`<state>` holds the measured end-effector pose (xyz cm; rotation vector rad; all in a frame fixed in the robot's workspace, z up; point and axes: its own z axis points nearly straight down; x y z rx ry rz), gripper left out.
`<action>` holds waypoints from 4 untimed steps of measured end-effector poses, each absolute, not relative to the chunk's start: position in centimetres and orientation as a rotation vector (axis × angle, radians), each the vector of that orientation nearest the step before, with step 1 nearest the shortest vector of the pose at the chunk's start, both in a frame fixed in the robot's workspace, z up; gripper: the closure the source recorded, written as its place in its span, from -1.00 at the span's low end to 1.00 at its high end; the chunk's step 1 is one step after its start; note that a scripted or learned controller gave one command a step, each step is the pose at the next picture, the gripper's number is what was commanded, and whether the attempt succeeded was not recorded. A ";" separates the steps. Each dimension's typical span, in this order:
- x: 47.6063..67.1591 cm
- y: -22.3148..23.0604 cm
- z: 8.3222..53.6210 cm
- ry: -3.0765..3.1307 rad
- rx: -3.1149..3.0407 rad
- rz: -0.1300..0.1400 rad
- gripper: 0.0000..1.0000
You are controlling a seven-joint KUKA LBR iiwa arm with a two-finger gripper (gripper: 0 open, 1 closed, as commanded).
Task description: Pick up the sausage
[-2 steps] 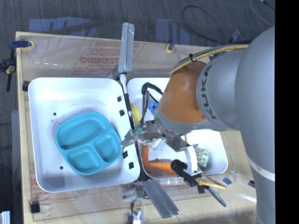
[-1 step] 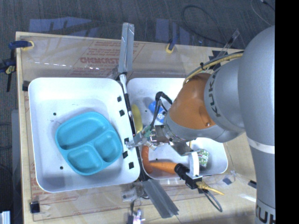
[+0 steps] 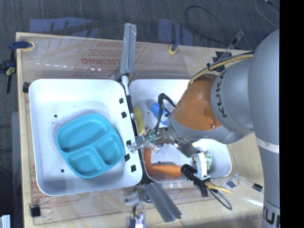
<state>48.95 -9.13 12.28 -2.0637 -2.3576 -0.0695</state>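
One grey two-finger gripper (image 3: pixel 151 141), grip state impossible to tell, hovers just above the reddish-orange sausage (image 3: pixel 147 158), approaching; descent comes next.

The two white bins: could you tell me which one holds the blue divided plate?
The left shallow white bin holds the light-blue three-compartment plastic plate. The right shallow white bin instead contains food items, including an orange carrot, beneath the arm.
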 end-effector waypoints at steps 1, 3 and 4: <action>49.4 -4.5 19.2 -2.523 -1.869 0.001 -1.00; 47.7 -11.0 17.8 -2.649 -1.685 0.001 -1.00; 47.9 -10.8 14.6 -2.743 -1.547 -0.002 -1.00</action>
